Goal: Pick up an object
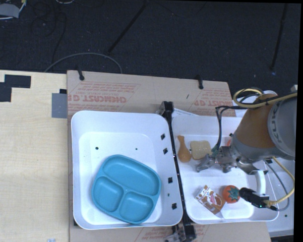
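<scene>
One gripper hovers just beside the beige block, seemingly approaching; its grip state I cannot tell, next descend

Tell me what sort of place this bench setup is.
Probably a robotics lab's pick-testing bench: a robot arm reaches over two white bins, which sit on taped cardboard and hold a blue divided plate and small objects.

A: What sits around the left bin?
B: A blue divided plate lies inside it, toward its lower part. Cardboard sheet shows beyond its far rim, and black cables trail farther back on the dark floor.
</scene>
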Robot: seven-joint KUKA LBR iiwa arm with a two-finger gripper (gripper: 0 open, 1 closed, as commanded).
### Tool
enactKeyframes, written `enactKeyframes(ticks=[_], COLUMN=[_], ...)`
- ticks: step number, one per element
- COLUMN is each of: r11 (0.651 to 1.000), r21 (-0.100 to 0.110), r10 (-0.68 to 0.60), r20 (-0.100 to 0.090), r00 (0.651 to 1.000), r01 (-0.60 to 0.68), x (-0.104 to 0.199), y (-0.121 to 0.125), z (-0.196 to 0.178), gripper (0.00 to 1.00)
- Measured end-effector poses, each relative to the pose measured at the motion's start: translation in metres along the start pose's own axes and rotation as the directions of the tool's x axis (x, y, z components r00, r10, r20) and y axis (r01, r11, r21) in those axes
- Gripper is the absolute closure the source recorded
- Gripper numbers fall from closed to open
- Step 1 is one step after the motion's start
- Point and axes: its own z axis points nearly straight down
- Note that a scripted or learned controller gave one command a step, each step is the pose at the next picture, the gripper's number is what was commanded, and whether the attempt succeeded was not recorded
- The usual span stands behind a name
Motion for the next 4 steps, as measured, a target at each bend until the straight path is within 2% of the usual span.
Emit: enactKeyframes(ticks=[1,2,4], r11=[1.0,1.0,1.0], r21=[-0.002,-0.006,-0.01], r10=[0.004,-0.002,-0.003], r20=[0.001,0.002,0.003], r00=[1.0,1.0,1.0], r01=[-0.004,0.002,0.003], x=[-0.001,-0.001,-0.005], y=[0.0,0.011,0.01], z=[-0.012,-0.065,-0.188], gripper=[1.0,1.0,1.0])
